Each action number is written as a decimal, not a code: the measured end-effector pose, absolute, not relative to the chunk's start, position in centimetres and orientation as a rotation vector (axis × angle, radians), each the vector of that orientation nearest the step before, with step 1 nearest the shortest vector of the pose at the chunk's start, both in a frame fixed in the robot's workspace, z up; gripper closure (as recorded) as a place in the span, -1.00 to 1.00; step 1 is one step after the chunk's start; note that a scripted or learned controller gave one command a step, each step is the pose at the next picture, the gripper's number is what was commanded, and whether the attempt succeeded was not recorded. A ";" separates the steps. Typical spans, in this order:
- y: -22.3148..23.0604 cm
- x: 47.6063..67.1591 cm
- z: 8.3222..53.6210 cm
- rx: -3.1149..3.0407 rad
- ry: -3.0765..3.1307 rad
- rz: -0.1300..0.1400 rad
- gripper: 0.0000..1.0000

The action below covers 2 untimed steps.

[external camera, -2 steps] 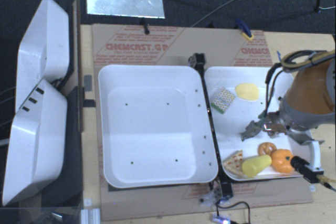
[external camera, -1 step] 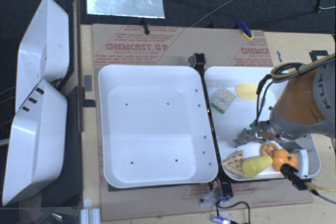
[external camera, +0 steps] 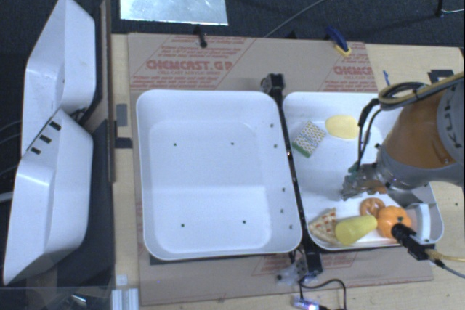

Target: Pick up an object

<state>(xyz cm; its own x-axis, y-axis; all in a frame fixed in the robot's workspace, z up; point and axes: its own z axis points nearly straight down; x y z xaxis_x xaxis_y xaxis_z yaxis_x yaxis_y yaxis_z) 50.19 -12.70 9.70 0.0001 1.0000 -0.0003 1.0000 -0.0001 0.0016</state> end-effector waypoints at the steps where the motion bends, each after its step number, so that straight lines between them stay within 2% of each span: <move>1: -13.1 49.6 14.3 2.219 2.219 0.004 1.00; 2: -13.9 50.3 19.9 2.218 2.219 0.004 1.00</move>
